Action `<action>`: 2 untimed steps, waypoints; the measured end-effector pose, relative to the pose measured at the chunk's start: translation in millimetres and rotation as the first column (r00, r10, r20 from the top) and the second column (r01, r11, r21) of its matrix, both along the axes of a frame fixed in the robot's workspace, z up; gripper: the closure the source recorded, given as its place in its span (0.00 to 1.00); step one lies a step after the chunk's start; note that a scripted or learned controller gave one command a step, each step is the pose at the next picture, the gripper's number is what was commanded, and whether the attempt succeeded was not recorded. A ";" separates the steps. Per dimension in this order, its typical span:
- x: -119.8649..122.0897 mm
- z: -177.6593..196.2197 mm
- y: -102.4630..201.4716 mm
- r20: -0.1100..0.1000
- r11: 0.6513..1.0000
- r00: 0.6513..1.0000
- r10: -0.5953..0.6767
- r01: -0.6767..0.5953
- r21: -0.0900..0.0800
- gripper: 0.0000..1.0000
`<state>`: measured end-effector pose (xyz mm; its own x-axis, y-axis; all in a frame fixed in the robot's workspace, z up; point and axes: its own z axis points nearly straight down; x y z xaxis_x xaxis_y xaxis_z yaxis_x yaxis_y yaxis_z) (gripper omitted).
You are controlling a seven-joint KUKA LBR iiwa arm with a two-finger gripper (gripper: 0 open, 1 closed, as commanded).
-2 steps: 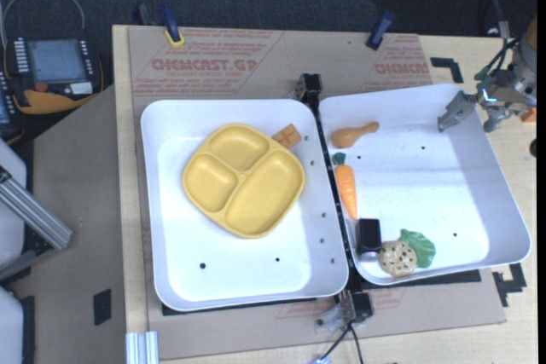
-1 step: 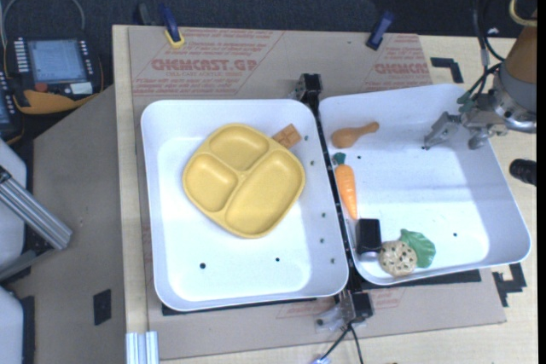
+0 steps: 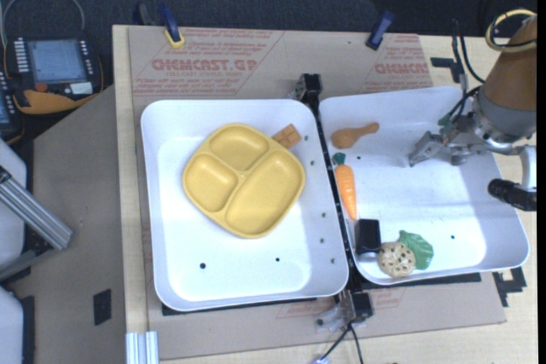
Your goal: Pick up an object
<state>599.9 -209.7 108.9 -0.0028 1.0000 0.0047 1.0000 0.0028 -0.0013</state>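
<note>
My gripper (image 3: 440,153) hangs over the upper right part of the right bin (image 3: 478,209), its grey fingers spread open with nothing between them. To its left a tan drumstick-shaped piece (image 3: 354,135) lies near the bin's top left corner. An orange carrot (image 3: 345,190) lies along the left wall. At the front left of this bin sit a black block (image 3: 368,235), a speckled cookie (image 3: 396,259) and a green leafy piece (image 3: 419,246). All of these lie apart from the gripper.
The left bin (image 3: 171,251) holds a yellow divided plate (image 3: 244,179) with a small brown block (image 3: 287,135) at its upper right rim. A black part of the arm (image 3: 512,193) juts over the right bin's right side.
</note>
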 end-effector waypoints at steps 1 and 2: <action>1.8 14.3 -2.2 0.008 1.000 1.000 0.000 0.001 -0.007 1.00; -5.5 65.4 1.2 0.009 1.000 1.000 -0.002 0.002 -0.008 1.00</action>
